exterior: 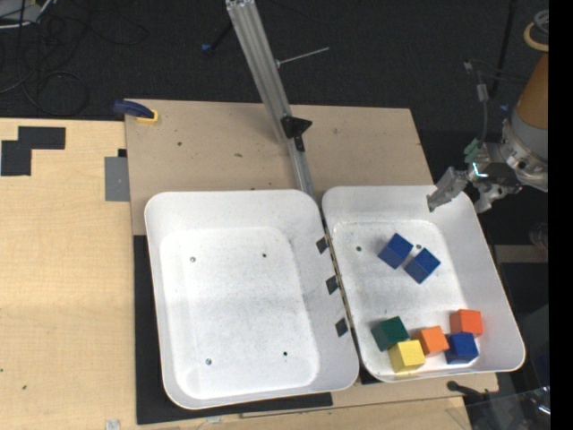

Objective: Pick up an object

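— Any brand, label or lettering you can read?

— None that I can make out; the blocks are plain-faced and the bins are plain white.

— Where is the pincer [466, 189]?

— At the right of the frame, over the upper right corner of the right bin [501, 280]. Its two grey fingers [445, 190] stand apart, spread, with nothing between them. The arm [537, 106] comes in from the right edge above it.

— And the things to pick?

— All in the right bin. Two blue blocks [395, 250] [423, 264] sit touching near the bin's middle, below and to the left of the pincer, near it but clearly apart. The rest cluster at the lower right of the frame, well apart from the pincer: a green block [389, 332], a yellow block [407, 355] just below it, an orange block [433, 339], a red-orange block [466, 322] and a third blue block [462, 348].

— Which way do they point?

— They are cubes (so no long axis to speak of). The two blue ones in the middle sit turned, corners toward the top and bottom of the frame, and together they form a short row running from upper left to lower right.

— What else lies on the counter [224, 146]?

— The left bin [237, 298], white, beside the right one, with small black clips [331, 284] along the seam. A grey metal rail [267, 79] slants from the top centre down to the bins. A blue and yellow clamp [136, 110] sits at the counter's upper left corner.
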`<state>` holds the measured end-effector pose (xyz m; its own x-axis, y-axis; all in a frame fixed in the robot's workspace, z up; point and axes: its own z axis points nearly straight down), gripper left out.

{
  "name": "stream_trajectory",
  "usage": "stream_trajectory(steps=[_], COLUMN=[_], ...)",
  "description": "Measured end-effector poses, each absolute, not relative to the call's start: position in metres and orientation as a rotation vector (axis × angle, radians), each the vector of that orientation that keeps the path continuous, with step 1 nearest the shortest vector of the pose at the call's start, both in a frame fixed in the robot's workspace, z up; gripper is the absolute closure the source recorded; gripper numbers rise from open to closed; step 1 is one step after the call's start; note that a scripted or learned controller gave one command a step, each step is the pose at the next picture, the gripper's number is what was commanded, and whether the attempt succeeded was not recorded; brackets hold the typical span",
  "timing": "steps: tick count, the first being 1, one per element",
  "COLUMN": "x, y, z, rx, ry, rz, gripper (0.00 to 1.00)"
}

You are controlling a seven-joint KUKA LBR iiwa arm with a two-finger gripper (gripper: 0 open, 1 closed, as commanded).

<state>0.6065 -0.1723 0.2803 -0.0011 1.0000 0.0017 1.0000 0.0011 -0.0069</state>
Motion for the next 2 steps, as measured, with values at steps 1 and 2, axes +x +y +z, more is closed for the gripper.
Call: stream_trajectory(steps=[1,2], x=[0.607,0.599], y=[-0.172,-0.166], z=[0.283,0.222], rx=[-2.217,-2.215], ry=[-2.223,-2.217], rz=[0.003,0.007], gripper=[0.00,0.00])
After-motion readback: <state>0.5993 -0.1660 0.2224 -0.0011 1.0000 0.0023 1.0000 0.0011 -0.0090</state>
